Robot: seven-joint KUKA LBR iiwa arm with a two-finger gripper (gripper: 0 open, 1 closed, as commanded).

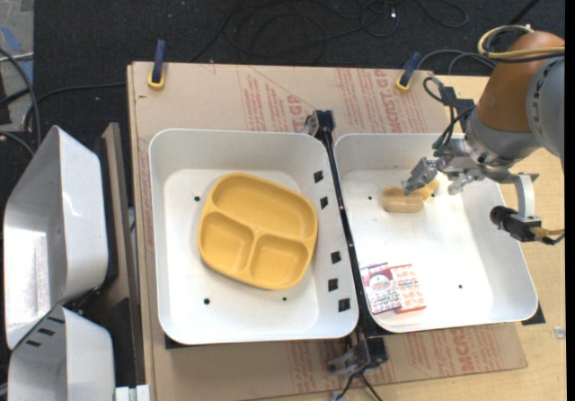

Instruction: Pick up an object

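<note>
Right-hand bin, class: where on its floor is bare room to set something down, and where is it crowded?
In the right bin, bare floor lies between the packet at the front left and the right wall, and across the middle. The back is crowded: the gripper hangs over the tan bread-like piece. The left bin is mostly taken by the yellow tray.

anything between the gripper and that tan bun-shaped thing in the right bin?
Nothing visible. The gripper sits right at the upper right end of the tan bun-shaped object in the right bin. The red-and-white packet lies well off toward the bin's near left corner, and the yellow divided tray is in the left bin.
</note>
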